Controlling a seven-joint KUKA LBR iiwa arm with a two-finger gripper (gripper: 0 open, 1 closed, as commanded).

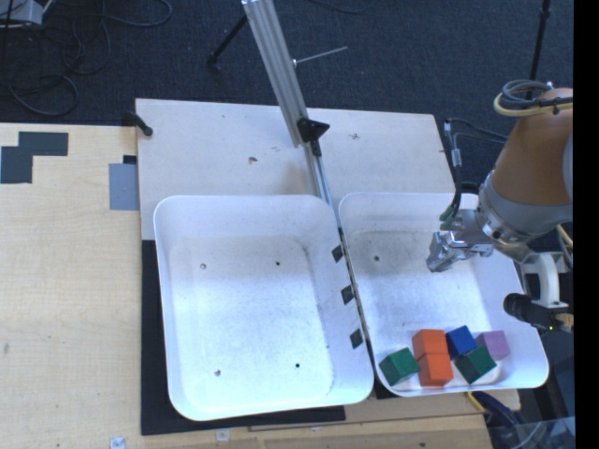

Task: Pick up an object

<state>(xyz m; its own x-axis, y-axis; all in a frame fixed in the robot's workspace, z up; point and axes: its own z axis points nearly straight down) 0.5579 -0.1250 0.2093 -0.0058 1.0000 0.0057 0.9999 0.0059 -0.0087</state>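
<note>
Robot arm reaching over the right of two white bins, blocks piled at that bin's near edge.

The gripper (447, 251) hangs above the bare middle of the right bin (393, 218); whether it is open or closed cannot be told. Well apart from it, clustered together, lie an orange block (432, 355), two green blocks (399, 365) (475, 364), a blue block (460, 340) and a purple block (496, 343). The left bin (187, 218) sits alongside.
</note>
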